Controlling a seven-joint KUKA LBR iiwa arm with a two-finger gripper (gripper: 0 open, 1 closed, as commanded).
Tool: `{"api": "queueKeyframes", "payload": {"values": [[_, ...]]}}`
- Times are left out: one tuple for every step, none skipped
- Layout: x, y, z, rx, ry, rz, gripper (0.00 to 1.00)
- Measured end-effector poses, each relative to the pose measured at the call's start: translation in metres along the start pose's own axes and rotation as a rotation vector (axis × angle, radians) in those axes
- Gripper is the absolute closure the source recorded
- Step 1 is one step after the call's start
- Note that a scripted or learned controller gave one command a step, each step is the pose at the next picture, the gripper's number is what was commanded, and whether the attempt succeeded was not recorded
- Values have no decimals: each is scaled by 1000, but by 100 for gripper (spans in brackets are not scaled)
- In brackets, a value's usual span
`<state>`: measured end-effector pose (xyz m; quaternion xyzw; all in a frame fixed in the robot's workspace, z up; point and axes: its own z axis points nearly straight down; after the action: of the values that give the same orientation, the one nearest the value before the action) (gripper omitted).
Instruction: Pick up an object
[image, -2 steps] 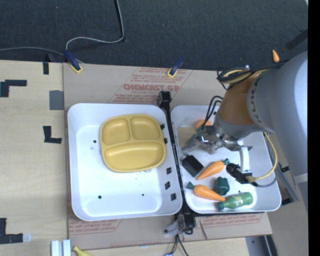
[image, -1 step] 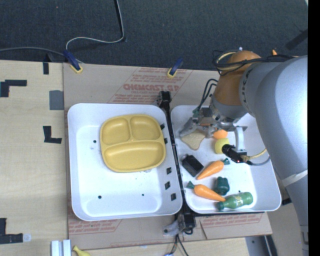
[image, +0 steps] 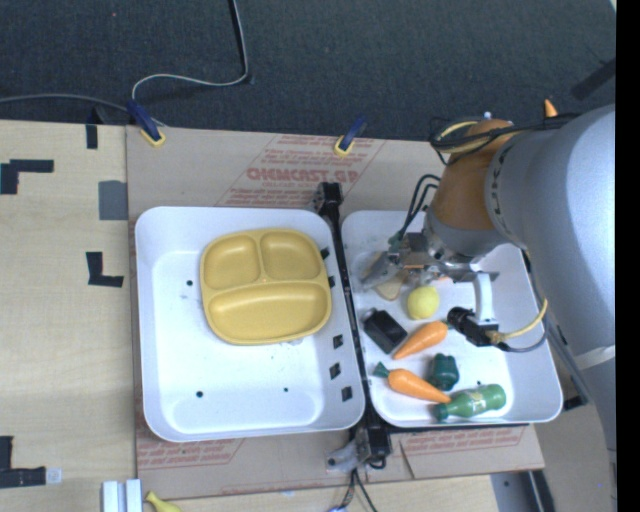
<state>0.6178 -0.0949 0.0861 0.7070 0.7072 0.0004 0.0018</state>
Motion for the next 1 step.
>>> {"api": "queueKeyframes", "payload": {"values": [[-8,-53,-1,-1,0,0,0]]}}
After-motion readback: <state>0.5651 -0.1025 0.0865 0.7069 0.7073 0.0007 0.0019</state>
